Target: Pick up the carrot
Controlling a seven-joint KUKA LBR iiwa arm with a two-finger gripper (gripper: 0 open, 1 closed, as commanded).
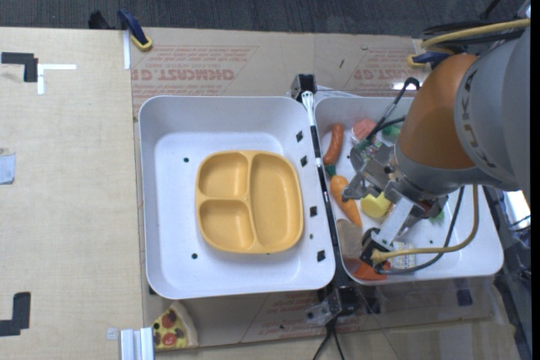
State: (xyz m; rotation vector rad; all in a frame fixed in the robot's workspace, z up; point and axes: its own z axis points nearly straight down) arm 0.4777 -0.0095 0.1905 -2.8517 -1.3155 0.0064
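Pincer (364,169) low inside right bin (481,261), just beside that bin's left wall, under the grey-and-orange arm (447,126). Whether clenched or released: cannot tell, tip parts dark and tangled with bracket and cabling.

Carrot (346,200) just left of and slightly below pincer, close against right bin's left wall. Orange, tapered, long axis running diagonally from upper left to lower right. Near pincer, possibly touching its lower edge; contact not clear. Nothing plainly seen held.

Yellow block (375,204) just right of carrot, directly under pincer's hardware. Red-orange sausage-shaped piece (334,143) further up along same left wall, above carrot. Pinkish round item (364,129) beside it, partly behind arm. Green scrap (390,131) at arm's edge. Red-orange item (364,270) at right bin's near-left corner, half covered by cable end.

Judgement: coming move turns on a short shift left and down from pincer to carrot, with jaws set across the diagonal axis. Wall close on one side, yellow block on other; tight approach, risk of catching block instead.

Left of right bin: left bin (169,181) holding yellow divided plate (251,201), three compartments. Both on desk (59,181).

Hidden or unclear: much of right bin's middle and far side under arm; carrot's lower end blending with items below; small toy (171,329) at desk's near edge, cut by left bin's rim.
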